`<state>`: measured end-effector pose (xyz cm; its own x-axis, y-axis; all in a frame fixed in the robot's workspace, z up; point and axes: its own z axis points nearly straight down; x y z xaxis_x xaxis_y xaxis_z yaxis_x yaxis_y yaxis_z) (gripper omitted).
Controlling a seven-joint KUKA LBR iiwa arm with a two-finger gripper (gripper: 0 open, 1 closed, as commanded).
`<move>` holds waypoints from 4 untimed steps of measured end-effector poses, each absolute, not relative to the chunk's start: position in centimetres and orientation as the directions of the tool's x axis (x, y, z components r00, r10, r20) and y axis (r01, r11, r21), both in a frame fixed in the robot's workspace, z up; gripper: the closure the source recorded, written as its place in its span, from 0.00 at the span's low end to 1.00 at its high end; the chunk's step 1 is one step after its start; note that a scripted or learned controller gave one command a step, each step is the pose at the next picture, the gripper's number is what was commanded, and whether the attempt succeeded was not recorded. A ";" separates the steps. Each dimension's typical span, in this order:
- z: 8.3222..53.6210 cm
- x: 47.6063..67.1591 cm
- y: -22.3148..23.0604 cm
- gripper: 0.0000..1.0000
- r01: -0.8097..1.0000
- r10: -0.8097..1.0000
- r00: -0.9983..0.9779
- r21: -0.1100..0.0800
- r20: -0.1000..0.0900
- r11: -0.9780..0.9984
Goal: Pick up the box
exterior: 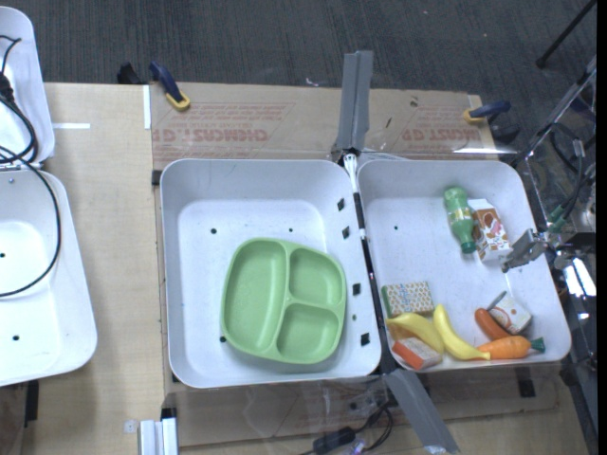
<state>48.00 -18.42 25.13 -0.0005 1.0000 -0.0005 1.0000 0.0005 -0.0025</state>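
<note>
The right bin holds three box-like items. A small box with a green and white chequered top lies near the bin's left wall. A red and white carton lies at the upper right, beside a green bottle. A small white box with a red mark sits at the lower right. My gripper shows as a grey piece at the bin's right rim, just below and right of the carton and above the small white box. Nothing is visibly held in it.
Two yellow bananas, an orange carrot, a red-orange piece and an orange and white packet crowd the right bin's front. A green divided plate lies in the left bin. Cables and stands rise at the far right.
</note>
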 end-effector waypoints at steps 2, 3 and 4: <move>9.1 56.8 -10.9 0.00 0.991 0.991 0.132 -0.001 -0.001 -0.132; 9.1 52.5 -9.4 0.00 0.998 0.998 0.065 -0.003 0.000 -0.065; 9.1 58.1 -10.5 0.00 0.990 0.990 0.143 -0.001 -0.002 -0.143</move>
